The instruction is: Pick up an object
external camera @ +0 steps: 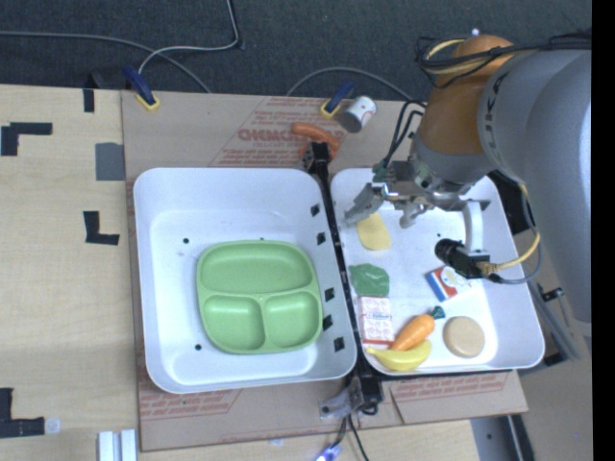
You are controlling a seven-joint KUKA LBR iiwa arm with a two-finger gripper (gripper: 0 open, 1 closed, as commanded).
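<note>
The right bin [509, 286] holds several small items. A pale yellow piece [375, 234] lies near its back left. Further forward are a green lump [369, 279], a red and white packet [376, 318], an orange carrot [415, 331], a yellow banana [402, 358], a tan round disc [464, 336] and a small red, white and blue packet [442, 281]. My gripper [389, 209] hangs open just above and behind the yellow piece, with its fingers [363, 203] spread apart. Nothing sits between them.
The left bin [163, 257] carries a green divided plate [259, 294]. The grey arm with its orange band [461, 113] covers the back right of the right bin. A black fitting with a yellow cable [456, 254] hangs over the bin's middle. Clamps and cables lie behind the bins.
</note>
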